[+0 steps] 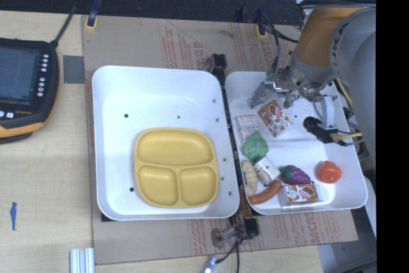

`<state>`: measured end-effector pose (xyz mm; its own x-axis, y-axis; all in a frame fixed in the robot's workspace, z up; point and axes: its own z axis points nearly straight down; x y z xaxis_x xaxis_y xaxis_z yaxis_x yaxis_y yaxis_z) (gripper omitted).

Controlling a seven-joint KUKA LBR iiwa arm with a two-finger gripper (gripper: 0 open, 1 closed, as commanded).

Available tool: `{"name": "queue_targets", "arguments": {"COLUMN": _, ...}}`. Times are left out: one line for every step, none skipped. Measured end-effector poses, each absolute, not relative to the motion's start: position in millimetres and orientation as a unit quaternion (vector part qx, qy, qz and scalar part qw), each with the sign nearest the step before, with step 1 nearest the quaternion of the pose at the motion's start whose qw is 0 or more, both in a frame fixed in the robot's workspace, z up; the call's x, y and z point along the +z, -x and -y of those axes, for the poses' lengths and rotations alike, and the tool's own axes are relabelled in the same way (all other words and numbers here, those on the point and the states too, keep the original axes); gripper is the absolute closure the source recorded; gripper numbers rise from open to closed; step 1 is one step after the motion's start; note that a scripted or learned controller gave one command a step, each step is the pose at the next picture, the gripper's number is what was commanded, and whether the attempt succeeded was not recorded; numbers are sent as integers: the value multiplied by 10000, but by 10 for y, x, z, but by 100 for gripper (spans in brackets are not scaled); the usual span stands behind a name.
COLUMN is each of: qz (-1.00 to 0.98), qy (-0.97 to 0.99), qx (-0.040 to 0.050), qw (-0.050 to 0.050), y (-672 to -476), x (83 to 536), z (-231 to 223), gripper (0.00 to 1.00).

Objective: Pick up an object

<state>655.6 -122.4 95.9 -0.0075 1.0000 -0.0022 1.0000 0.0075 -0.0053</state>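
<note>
My gripper (271, 96) hovers over the far part of the right bin (345, 201), open, with nothing between its fingers. Just below it lies a small red and white carton (274, 118). Nearer the front are a pale packet (246, 124), a green leafy toy (255, 146), a purple fruit (295, 174), a red tomato (329, 172), a bread-like piece (248, 177), a sausage (265, 192) and a brown box (299, 194).
The left bin (115, 93) holds a yellow divided plate (177, 167). Both bins rest on a cardboard sheet (160, 41). An orange-edged tablet (22, 86) lies on the bench at far left. The arm's grey body (348, 41) rises over the right bin's far corner.
</note>
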Motion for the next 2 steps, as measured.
{"name": "queue_targets", "arguments": {"qz": 7091, "qy": 7051, "qx": 22, "qw": 11, "y": -6302, "x": 917, "z": 1029, "gripper": 0}}
{"name": "queue_targets", "arguments": {"qz": 7098, "qy": 7044, "qx": 30, "qw": 7, "y": -6305, "x": 1027, "z": 1044, "gripper": 100}}
